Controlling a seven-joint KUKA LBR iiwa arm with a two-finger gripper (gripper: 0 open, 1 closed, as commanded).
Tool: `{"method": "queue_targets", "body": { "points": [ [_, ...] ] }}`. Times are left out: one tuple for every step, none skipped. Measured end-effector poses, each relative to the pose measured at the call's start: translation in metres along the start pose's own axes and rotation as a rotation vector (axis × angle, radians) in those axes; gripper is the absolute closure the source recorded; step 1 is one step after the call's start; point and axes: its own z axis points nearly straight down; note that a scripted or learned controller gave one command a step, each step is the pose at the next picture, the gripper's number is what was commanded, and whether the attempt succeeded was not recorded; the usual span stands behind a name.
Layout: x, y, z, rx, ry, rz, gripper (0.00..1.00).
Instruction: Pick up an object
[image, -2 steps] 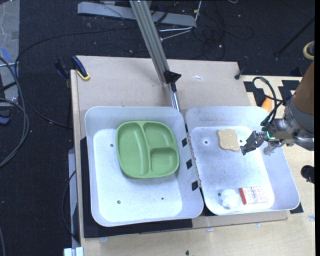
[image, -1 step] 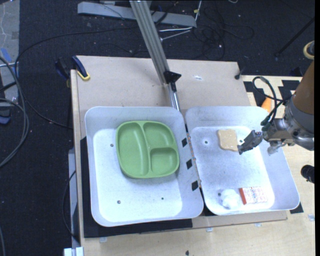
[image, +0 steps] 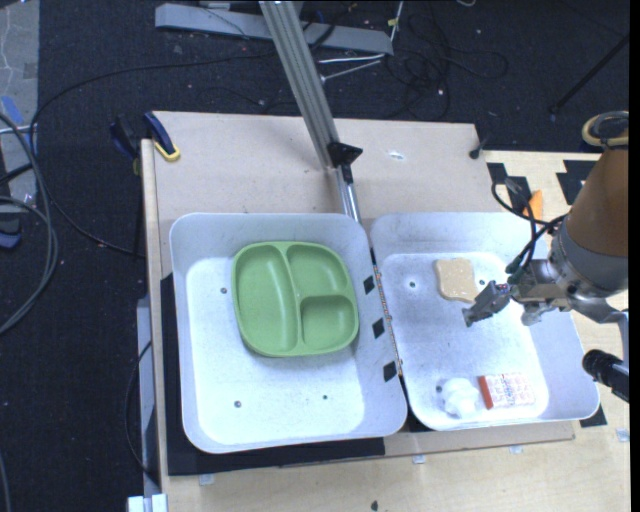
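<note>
1. I see the arm (image: 598, 215) reaching in from the right, over the right bin (image: 425, 235).
2. The fingers (image: 506, 304) hang over the middle of that bin; one dark finger tip points left at about mid-bin, the other sits to its right.
3. The fingers look spread apart, with nothing between them.
4. A tan slice, the toast (image: 456, 279), lies just up and left of the fingers, near them; I cannot tell whether the left tip touches it.
5. A red-and-white packet (image: 506, 389) lies flat below the fingers, toward the bin's near edge, well apart from them.
6. A white ball (image: 460, 398) sits just left of the packet, also below the fingers.
7. Far left of the fingers, in the left bin (image: 200, 400), a green plate (image: 295, 297) with three compartments lies flat.
8. Both bins rest side by side on the tabletop (image: 250, 160), their inner edges touching left of the fingers.
</note>
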Motion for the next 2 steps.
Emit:
{"method": "queue_targets", "body": {
  "points": [
    [0.001, 0.005, 0.063, 0.003, 0.001, 0.000, 0.00],
    [0.001, 0.000, 0.127, 0.004, 0.002, 0.000, 0.00]
  ]
}}
